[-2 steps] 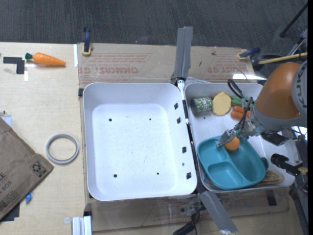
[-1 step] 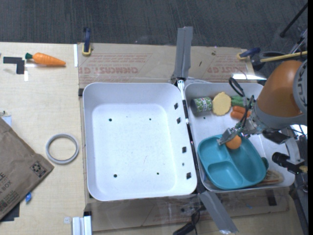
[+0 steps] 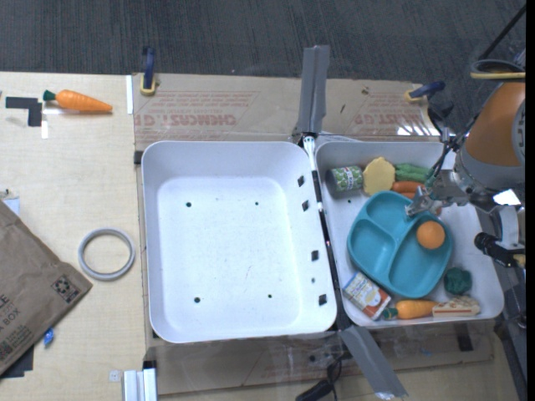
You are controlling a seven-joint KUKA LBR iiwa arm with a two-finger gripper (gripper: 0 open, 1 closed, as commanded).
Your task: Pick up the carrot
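One fixed camera, high over the table (image 3: pixel 67 190).
It looks down at a slant on both white bins (image 3: pixel 242 161), left bin central, the arm (image 3: pixel 497 132) entering right of them.

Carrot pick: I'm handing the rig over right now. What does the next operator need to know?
The tool is above the right bin, at the back rim of the blue plate; no carrot is seen in it.
One carrot lies by the bin's front wall, just below the plate. A second carrot lies on the bench, far left, outside both bins.
Done: nothing lifted.
Left: the whole pick, grasp and lift.
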